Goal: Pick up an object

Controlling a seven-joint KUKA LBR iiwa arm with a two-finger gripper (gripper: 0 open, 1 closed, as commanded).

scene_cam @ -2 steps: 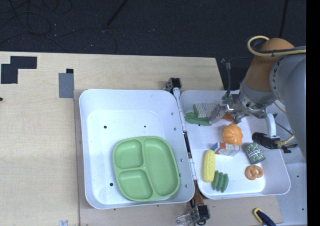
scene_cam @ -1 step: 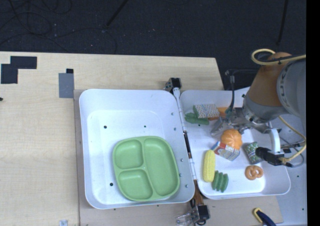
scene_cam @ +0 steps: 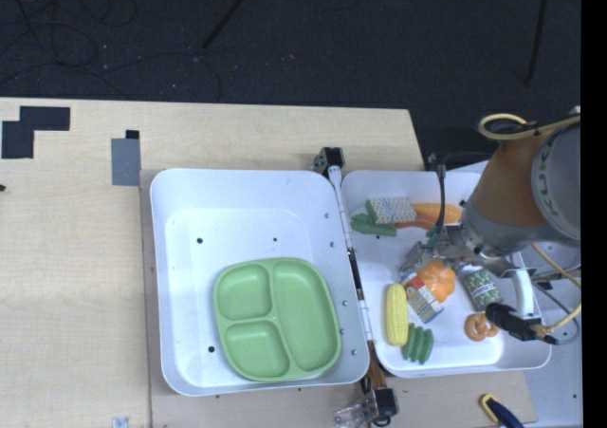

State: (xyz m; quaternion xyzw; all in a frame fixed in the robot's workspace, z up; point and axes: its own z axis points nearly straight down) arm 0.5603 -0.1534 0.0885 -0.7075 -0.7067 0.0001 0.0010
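— Gripper (scene_cam: 424, 257) is low in the right bin (scene_cam: 455, 360), near the middle, just above an orange piece (scene_cam: 437, 277). How wide it stands I cannot tell, and I see nothing held in it.

— So which step is this?

— I judge it is the approach, the grasp not yet made. Next it must come down straight on one thing and close, and the crowding makes this hard.

— How does the piece look?

— Rounded, orange, with a small red-and-white box (scene_cam: 424, 304) touching it below. A corn cob (scene_cam: 395, 314) lies beside, toward the bin's left wall. The green tray (scene_cam: 275, 319) sits in the left bin (scene_cam: 180, 217), at its front.
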